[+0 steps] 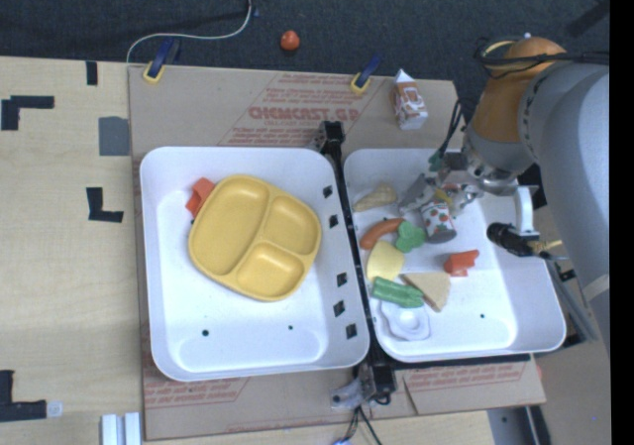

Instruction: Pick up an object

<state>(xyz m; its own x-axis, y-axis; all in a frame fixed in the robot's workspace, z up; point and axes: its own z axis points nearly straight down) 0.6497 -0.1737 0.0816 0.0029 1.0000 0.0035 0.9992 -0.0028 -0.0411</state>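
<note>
Nearest the camera, at the front of the right bin point(535, 334), a white cup-like piece point(404, 322) sits against the front wall. Just behind it lie a green pod-shaped toy point(396, 290) and a tan wedge point(430, 287), side by side and touching. A little farther in come a pale yellow piece point(385, 260) and, off toward the arm's side, a small red block point(462, 261) on its own.

Behind those sits the cluster that matters. An orange carrot-like toy point(378, 232) lies with its long axis running from near the divider up toward the arm, and a green lump point(410, 235) rests at its upper end. The pincer point(437, 207) hangs low over the back half of this bin, just beside the green lump, which lies to its front-left as the camera sees it. A small grey and red thing point(440, 225) sits right under the tip, possibly between the fingers, but the view is too cluttered there to judge, so I cannot tell how wide the pincer stands or whether it has hold of anything. A beige slice point(374, 198) lies farther back, toward the divider.

The left bin point(163, 265) carries a yellow divided plate point(255, 236) with a red piece point(201, 193) tucked at its far edge. Beyond the bins, a small carton point(409, 101) stands on the surface point(59, 235) and an orange ball point(289, 40) lies on the dark floor.
</note>
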